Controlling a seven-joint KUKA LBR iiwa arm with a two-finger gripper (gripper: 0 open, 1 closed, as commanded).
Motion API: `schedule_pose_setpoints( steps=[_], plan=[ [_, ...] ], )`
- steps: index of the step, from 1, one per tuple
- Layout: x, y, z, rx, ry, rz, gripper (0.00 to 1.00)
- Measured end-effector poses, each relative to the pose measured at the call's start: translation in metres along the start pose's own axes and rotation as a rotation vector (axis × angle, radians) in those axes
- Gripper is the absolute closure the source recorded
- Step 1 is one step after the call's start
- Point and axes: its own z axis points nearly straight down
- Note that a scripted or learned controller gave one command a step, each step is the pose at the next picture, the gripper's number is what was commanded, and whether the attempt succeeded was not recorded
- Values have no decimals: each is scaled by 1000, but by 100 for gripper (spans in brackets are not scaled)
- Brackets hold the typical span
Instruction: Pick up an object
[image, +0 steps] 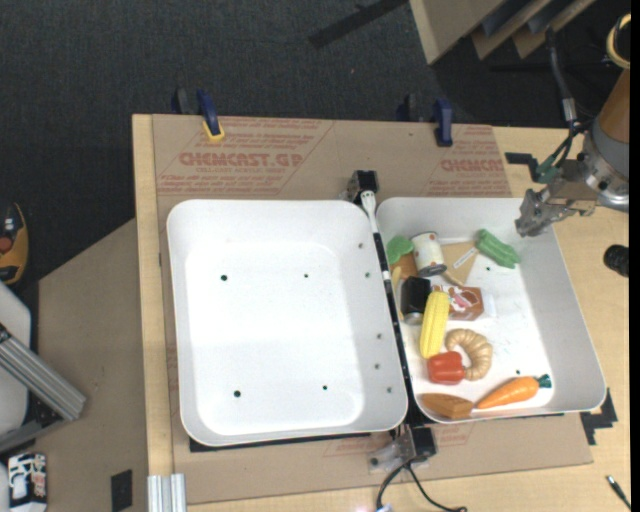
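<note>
Two shallow white bins side by side on a brown board printed with red lettering, blue clamps (211, 117) at its far edge. Left bin (200, 240): smooth glossy plastic, rounded corners, four small dark dots on its floor. Right bin (570, 290): same make, a cluster of toy food down its left half. At the near edge, a tapered orange carrot (505, 392) with green top, beside a flat brown piece (445, 405) hard to identify. Just beyond, a ridged tan croissant (472, 348) curled around a glossy red pepper (446, 368). Upright along the left, a bumpy yellow corn (434, 320), touching a black block (414, 297) partly hidden behind it. Farther back, a small white can (429, 252), a green lump (400, 248), a red-and-white wrapped item (466, 301) too blurred to name. Toward the far right, a knobbly green oblong (497, 249), tilted. Over the bin's far right corner, well apart from the toys, the gripper (531, 219): grey metal, small and blurred, arm cut off at the right edge. Cannot tell whether the hand is apart or together.
</note>
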Motion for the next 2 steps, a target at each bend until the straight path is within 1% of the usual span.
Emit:
schedule_pose_setpoints(
  steps=[1,2],
  plan=[
    [56,-55,50,12,5,-2,100],
    [67,-77,152,16,5,1,100]
  ],
)
